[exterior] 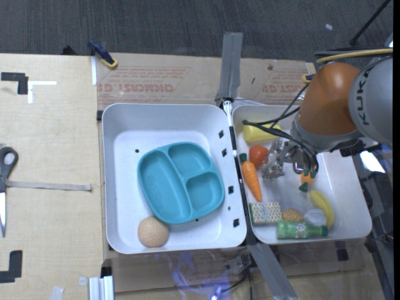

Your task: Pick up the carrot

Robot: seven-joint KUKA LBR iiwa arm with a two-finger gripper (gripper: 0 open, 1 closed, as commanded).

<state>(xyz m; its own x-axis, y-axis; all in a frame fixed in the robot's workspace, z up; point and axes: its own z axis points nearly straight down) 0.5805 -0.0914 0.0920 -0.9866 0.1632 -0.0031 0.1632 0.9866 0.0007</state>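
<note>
Carrot [252, 180] lies loose in right bin [350, 227], just left of jaws [273, 164], beside tomato [258, 153]. Jaws' state: cannot tell. Arm hangs over bin, likely lining up a grasp.

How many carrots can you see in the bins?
2. One carrot lies at the left edge of the right bin, beside the tomato. A smaller carrot sits right of the gripper. The arm may hide more.

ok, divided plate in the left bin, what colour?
Teal-blue three-compartment plastic plate, camera view.
</note>
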